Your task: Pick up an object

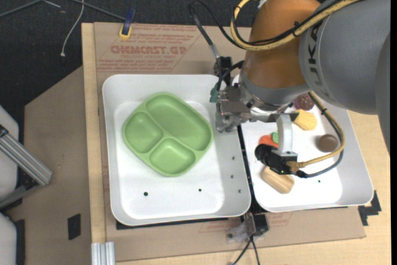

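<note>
Though low over the bench (56, 133), hangs on no object at all: tool (224, 112) just right of frame centre, above the rims where the left bin (124, 195) and the right bin (347, 189) meet. Cannot tell whether apart or together, being hidden under the wrist; seen clamping nothing.

Candidates for picking:
- Left of centre, lying flat in the left bin: green divided plate (167, 132), its right edge just beside the tool.
- Lower right, in the right bin: wooden block (277, 181).
- Further right: brown ball (327, 143).
- Above that: yellow piece (304, 121).
- Near the arm: small orange-red piece (268, 140).

Judged as the approach step, with no grasp made yet.

Calls next for moving off the rims and centring over one target, then descending squarely. Probably easier on the block than on the wide, shallow plate, which would likely need taking by its edge.
</note>
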`<state>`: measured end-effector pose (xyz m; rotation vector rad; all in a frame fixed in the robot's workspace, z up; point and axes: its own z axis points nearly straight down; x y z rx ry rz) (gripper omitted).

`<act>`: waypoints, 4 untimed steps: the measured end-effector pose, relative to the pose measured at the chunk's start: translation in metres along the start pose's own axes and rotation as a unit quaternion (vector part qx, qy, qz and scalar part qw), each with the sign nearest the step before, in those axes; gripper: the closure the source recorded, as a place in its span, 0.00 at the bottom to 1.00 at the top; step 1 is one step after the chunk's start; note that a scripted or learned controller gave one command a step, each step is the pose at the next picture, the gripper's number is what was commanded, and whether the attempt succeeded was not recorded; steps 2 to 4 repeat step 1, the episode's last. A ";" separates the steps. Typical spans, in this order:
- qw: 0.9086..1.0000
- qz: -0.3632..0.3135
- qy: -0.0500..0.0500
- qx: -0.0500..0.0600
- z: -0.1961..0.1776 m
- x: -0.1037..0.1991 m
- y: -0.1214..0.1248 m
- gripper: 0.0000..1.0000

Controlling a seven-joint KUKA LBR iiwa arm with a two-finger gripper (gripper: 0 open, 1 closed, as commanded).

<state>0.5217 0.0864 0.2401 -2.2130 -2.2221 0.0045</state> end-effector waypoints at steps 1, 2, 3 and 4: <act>1.000 0.002 0.000 -0.001 0.000 -0.002 0.001 0.00; 1.000 0.002 0.000 -0.001 0.000 -0.002 0.001 0.00; 1.000 0.002 0.000 -0.001 0.000 -0.002 0.001 0.00; 1.000 0.002 0.000 -0.001 0.000 -0.002 0.001 0.00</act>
